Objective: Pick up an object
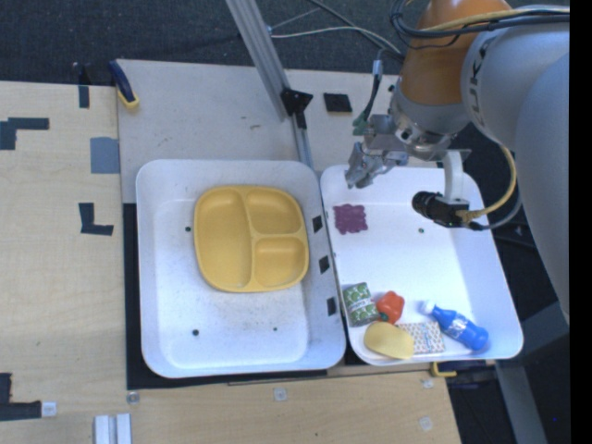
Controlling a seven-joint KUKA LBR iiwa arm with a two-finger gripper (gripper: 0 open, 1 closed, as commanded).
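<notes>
My gripper (359, 176) hangs over the far left corner of the right bin (462, 257), its fingers close together with nothing visible between them. A flat purple piece (350, 218) lies on the bin floor just below and in front of the fingertips. At the bin's near edge lie a green patterned packet (359, 301), a small red and orange object (391, 306), a yellow lemon-like object (388, 340), a patterned card (425, 337) and a blue bottle (460, 328).
The left bin (166, 322) holds a yellow divided plate (251, 238). A metal pole (264, 49) slants across the bench behind the bins. A black cable fitting (442, 208) hangs from the arm over the right bin's far side.
</notes>
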